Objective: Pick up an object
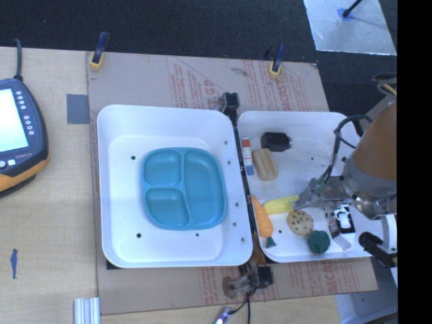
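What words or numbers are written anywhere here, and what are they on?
None can be read for sure.
Cardboard sheet: rows of red printing, too blurred to read.
Handheld controller: a lit screen and buttons, too small to read.
Small white tube in the right bin: red and blue marks, too small to read.
Black-and-white patch at the gripper: a pattern, not letters.

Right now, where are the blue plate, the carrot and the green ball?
blue plate (183,187): camera view, its middle divider.
carrot (262,221): camera view, mid-body.
green ball (319,242): camera view, its top.
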